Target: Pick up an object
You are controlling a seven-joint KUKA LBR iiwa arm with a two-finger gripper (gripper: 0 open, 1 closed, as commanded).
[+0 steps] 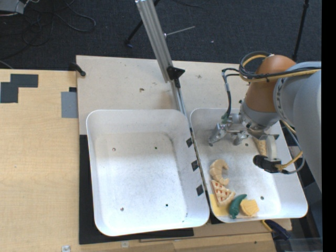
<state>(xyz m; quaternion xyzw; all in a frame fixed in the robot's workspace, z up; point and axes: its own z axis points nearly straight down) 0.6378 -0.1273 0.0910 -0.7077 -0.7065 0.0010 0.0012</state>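
Note:
My gripper [228, 134] hangs over the far part of the right bin [294, 206], pointing left, with the orange-banded wrist [265, 85] above it. Nearer the front of that bin lie a tan croissant-shaped piece [219, 170], a red-and-tan waffle wedge [222, 192], a green pepper-like piece [235, 205] and a yellow piece [250, 208]. These sit in a line along the bin's left wall, well in front of the gripper. A tan object [261, 145] lies partly hidden under the wrist. Nothing shows in the gripper's grasp.
The left bin [100, 140] lies beside the right one, with black clips [194, 165] along their shared edge. A slanted aluminium bar [157, 41] rises from the back of the bench. Cables [286, 164] loop off the arm at the right.

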